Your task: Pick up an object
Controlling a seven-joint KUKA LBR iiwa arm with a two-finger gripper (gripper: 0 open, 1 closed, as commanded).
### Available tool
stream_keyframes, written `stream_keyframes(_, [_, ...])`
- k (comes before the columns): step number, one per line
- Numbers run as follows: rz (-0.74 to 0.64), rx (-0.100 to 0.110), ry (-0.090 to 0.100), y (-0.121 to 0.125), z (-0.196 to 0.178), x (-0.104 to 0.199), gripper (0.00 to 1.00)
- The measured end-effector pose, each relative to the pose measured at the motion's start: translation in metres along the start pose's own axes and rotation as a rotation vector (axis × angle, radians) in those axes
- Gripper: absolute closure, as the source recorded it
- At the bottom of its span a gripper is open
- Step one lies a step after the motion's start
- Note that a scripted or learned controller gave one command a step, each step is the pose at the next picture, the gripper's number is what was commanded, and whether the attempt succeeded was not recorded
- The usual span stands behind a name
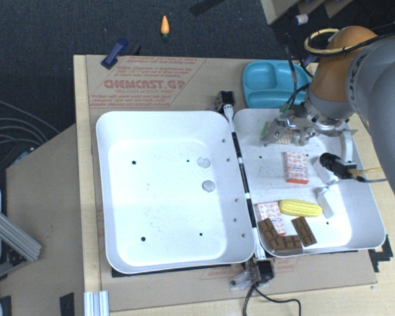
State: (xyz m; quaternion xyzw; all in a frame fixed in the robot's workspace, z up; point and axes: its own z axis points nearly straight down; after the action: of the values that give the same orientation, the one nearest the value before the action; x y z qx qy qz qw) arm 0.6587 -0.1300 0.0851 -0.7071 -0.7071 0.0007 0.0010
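Your gripper (284, 129) hangs low in the right bin (355, 239); its grip state can't be told. A red-and-white packet (295, 166) lies just below it, a corn cob (299, 208) farther down.

A single fixed camera looks down at a slant on the bench (151, 84), far enough off to take in both white bins whole: the left bin (168, 189) toward nine o'clock, the right bin (355, 222) toward three o'clock. Dark floor shows past the bench at twelve o'clock, and the arm (355, 71) enters from two o'clock.
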Motion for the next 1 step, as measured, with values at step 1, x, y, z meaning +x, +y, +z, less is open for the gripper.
stream_keyframes(1, [0.0, 0.0, 0.0, -0.0491, 0.0007, 0.0262, 0.0])
